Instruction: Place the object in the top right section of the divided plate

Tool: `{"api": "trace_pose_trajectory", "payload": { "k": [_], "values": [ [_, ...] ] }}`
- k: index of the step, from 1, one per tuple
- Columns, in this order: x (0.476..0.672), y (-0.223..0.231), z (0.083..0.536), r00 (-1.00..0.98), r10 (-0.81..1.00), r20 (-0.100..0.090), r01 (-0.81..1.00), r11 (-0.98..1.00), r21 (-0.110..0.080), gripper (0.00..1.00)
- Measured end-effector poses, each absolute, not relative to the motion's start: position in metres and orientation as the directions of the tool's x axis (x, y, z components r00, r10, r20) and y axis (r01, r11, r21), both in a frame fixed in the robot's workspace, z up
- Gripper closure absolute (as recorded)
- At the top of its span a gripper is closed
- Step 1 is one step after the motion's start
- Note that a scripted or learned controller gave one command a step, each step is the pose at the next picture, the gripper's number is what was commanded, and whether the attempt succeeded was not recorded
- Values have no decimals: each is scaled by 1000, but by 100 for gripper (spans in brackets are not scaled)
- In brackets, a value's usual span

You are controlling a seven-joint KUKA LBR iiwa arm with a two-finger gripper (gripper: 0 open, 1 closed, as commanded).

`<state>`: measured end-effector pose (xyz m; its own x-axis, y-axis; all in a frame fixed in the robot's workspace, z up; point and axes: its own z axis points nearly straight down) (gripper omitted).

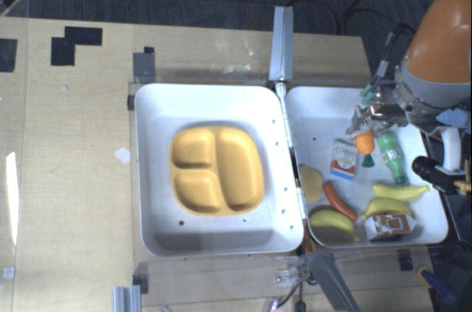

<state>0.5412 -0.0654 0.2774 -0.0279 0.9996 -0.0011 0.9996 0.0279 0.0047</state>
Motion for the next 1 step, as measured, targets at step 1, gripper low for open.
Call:
{"api": "trace_pose_trajectory", "payload": {
  "k": [1],
  "values": [
    [521,59,288,-117,993,1,993,117,5,100]
  ]
}}
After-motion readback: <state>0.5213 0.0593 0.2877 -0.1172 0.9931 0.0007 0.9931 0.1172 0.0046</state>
